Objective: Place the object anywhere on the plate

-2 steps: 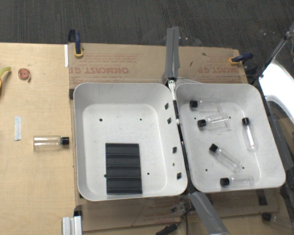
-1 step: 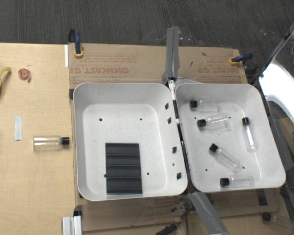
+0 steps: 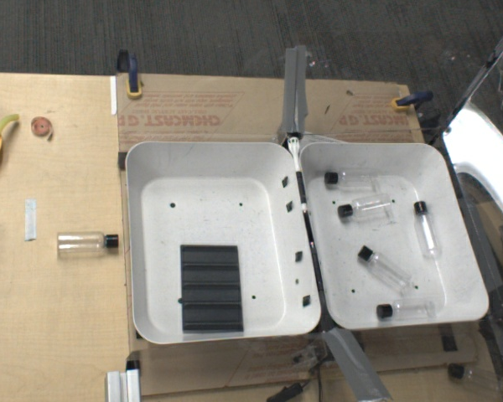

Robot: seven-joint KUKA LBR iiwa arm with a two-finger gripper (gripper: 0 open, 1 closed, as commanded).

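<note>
A: Even, bright light from overhead; the left bin (image 3: 210,174) throws only faint shadow inside its walls.

B: Glare?

A: Right of that bin, a white shape (image 3: 478,141) is blown out. Clear vials (image 3: 386,268) look soft, edges slightly grainy.

A clear bottle with a black cap (image 3: 86,242) lies on its side on the wooden desk (image 3: 59,308), left of both bins, below a small round disc (image 3: 40,126).

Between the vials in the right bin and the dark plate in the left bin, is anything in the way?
Just the two bins' adjoining walls. The vials lie in the right bin; the plate lies bare in the left bin.
</note>
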